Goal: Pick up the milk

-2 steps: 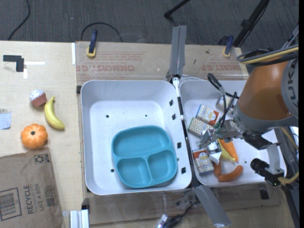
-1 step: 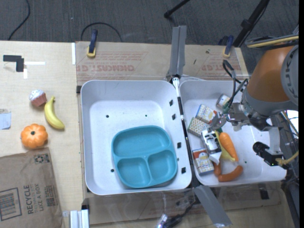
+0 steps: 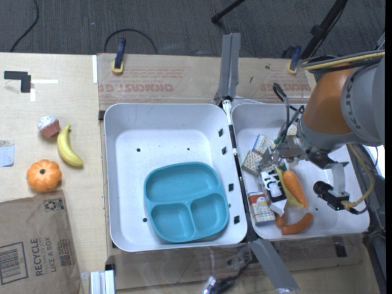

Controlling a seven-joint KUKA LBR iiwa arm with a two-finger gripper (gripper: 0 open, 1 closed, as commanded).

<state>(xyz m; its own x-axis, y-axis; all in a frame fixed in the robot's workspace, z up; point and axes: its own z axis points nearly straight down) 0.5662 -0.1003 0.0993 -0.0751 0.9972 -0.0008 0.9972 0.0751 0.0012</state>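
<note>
Arm reached in from the right; gripper [image 3: 274, 158] hung low over the cluttered right bin [image 3: 349, 222], presumably working toward the milk. Whether it was apart or together: cannot tell. Milk, judged to be the black-and-white carton [image 3: 272, 185], lay in that bin just below the gripper, touching the carrot [image 3: 294, 187]. Count: two bins; one blue divided plate [image 3: 184, 201] in the left bin [image 3: 122, 164]; one banana [image 3: 68, 147] and one small pumpkin [image 3: 44, 175] out on the bench.

glossy white plastic bins [image 3: 122, 182]; matt teal plastic tray [image 3: 184, 201]; wood bench [image 3: 37, 66].
</note>
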